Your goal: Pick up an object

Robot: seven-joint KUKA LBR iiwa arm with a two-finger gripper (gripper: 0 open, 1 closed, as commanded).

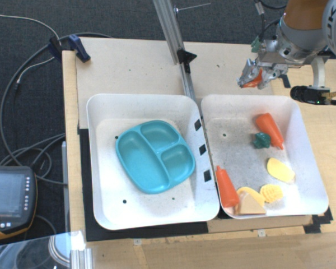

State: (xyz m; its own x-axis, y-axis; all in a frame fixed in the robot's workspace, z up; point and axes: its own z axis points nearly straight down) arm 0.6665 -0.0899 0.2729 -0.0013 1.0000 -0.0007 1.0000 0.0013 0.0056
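I see a blue divided plate (155, 156) in the left bin (101, 150); toy food in the right bin (308, 150). My claw (252, 78) grips something orange (251, 83).

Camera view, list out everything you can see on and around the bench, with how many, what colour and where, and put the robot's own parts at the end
Bins: two, white, side by side on the bench.
Divided plate: one, turquoise, in the left bin.
Carrots: two, orange; one at the right bin's upper right, one at its lower left edge.
Small green item: one, touching the upper carrot.
Yellow pieces: about three, right bin, lower right; a tan wedge lies by them.
Metal pole: one, silver, rising behind the bins.
Cables: several, on the dark floor at left.
Screen device: one, lower left.
Arm: one, grey with orange band, upper right.
Gripper: one, above the right bin's far edge, something orange at its tip.
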